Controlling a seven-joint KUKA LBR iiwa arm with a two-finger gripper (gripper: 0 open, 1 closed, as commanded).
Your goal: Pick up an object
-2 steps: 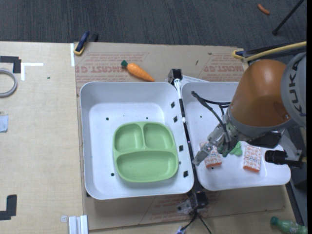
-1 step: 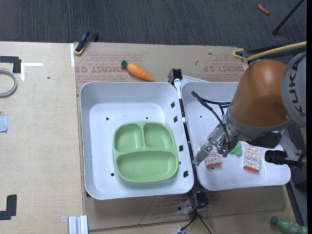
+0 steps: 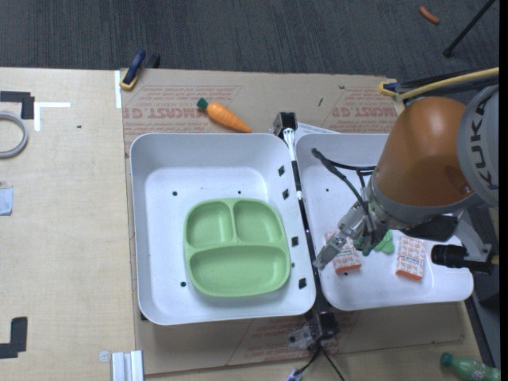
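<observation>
My gripper [image 3: 340, 247] reaches down into the right bin [image 3: 333, 153], close to its left wall and front edge. A small orange-and-white packet [image 3: 348, 261] lies right under and beside the gripper tip, touching or nearly touching it. A second orange-and-white packet [image 3: 410, 259] lies further right on the bin floor. A small green object [image 3: 386, 243] peeks out between them, partly hidden by the wrist. The orange band of the arm [image 3: 425, 153] covers much of the right bin.
The left bin [image 3: 159, 165] holds a green divided plate [image 3: 236, 247]. A toy carrot [image 3: 225, 116] lies on the cardboard behind the bins, and a blue-and-yellow item [image 3: 133, 68] sits further left. A green bottle [image 3: 468, 364] lies at the bottom right.
</observation>
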